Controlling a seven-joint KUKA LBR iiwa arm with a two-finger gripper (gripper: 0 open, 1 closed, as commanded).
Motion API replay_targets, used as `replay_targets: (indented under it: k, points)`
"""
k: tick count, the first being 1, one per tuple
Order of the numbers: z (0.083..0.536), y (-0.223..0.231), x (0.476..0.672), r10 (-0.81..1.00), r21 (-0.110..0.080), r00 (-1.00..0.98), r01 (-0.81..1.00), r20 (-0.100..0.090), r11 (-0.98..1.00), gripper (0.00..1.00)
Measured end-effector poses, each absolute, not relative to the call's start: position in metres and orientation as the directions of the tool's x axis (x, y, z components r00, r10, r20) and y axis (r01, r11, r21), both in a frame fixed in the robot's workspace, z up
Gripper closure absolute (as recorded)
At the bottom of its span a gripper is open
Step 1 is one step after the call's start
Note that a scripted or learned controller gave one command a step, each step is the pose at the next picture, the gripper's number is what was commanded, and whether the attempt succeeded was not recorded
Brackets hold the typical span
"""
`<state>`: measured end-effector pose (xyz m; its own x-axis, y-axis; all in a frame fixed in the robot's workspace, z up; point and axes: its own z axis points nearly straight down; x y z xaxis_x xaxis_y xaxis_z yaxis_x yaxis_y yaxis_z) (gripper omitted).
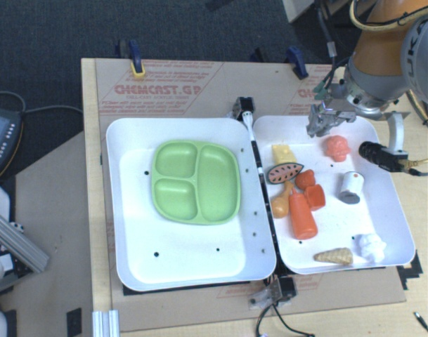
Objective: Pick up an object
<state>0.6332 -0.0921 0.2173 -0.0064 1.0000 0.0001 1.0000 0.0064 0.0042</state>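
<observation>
A green divided plate (197, 182) is held in the left bin (122, 209). The right bin (396, 216) is filled with small toys: beside its dividing wall lie a yellow block (282, 152), a watermelon slice (284, 172) and an orange bottle (302, 215). A pink ball (336, 147) is seen near its far edge, just beneath the gripper (320, 126), whose finger spacing cannot be told and which grips nothing visibly. A white cup (351, 187) and a cone (334, 257) are placed nearer the front.

arm: grey, orange band above wrist, enters from upper right, angled down and leftward | pincer (319, 126): pointing down, hanging low at the far end | finger spacing too small to judge
</observation>
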Motion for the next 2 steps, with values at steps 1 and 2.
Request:
replay_targets:
  k: [1,2]
  points:
    - [0.219,-0.077,0.628,1.000,-0.001,-0.002,1.000,0.001,0.002,1.00]
    - [0.230,-0.079,0.626,1.000,0.003,-0.001,1.000,-0.001,0.001,1.00]
